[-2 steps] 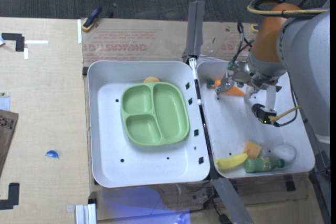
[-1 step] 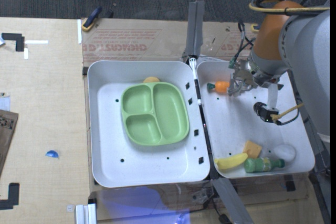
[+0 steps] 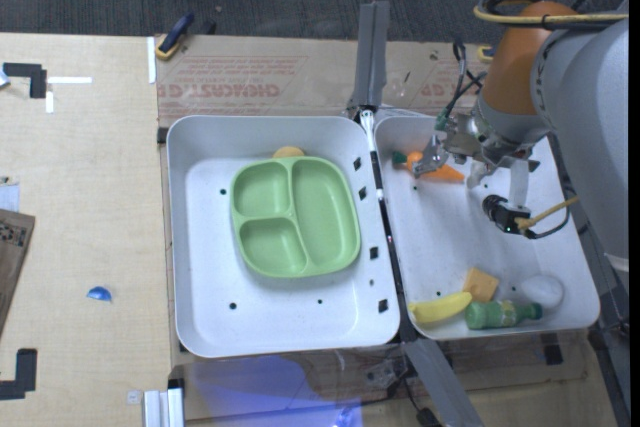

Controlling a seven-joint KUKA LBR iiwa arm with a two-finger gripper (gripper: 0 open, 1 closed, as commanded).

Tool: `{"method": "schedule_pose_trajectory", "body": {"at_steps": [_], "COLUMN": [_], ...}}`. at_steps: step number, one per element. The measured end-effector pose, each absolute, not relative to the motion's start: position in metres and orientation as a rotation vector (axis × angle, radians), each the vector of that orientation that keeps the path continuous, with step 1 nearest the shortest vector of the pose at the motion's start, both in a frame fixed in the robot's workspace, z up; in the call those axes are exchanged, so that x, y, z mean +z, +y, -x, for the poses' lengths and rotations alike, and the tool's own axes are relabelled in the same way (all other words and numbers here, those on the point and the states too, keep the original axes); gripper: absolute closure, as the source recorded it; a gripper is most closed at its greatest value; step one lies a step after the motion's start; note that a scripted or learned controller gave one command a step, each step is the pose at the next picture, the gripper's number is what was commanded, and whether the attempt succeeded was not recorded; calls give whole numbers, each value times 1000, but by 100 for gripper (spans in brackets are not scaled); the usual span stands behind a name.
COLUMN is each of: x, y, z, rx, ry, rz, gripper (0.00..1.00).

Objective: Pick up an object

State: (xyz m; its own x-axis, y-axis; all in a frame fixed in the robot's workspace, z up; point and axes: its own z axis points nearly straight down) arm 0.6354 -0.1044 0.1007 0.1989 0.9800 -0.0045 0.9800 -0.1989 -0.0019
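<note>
From my remote seat I see the arm (image 3: 560, 45) reaching in from three o'clock, its orange band above the wrist, with the gripper (image 3: 432, 162) hanging low over the far end of the right bin (image 3: 440, 255), toward that bin's twelve o'clock. Directly at the gripper lies an orange carrot-like piece (image 3: 446, 173), and just beside it at nine o'clock sits a small orange and green item (image 3: 401, 158); I cannot tell how the gripper is set or whether it has anything in it, because the wrist hardware and cables blur together there. Down at the near end of the same bin, around six o'clock, a yellow banana (image 3: 441, 309) lies next to a green bottle (image 3: 501, 314) on its side, with an orange wedge (image 3: 481, 284) just above them and a pale white object (image 3: 541, 290) at their three o'clock side. The left bin (image 3: 200, 295) holds a green divided plate (image 3: 296, 215) near its centre, and a small yellowish thing (image 3: 288, 153) peeks out behind the plate at twelve o'clock. On the bench, well away at nine o'clock, lies a small blue piece (image 3: 98, 294).
</note>
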Motion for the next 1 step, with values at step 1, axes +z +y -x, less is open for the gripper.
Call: {"method": "schedule_pose_trajectory", "body": {"at_steps": [1], "x": [93], "y": [-101], "z": [-659], "rx": [-3], "ry": [2261], "rz": [-2178], "gripper": [0]}}
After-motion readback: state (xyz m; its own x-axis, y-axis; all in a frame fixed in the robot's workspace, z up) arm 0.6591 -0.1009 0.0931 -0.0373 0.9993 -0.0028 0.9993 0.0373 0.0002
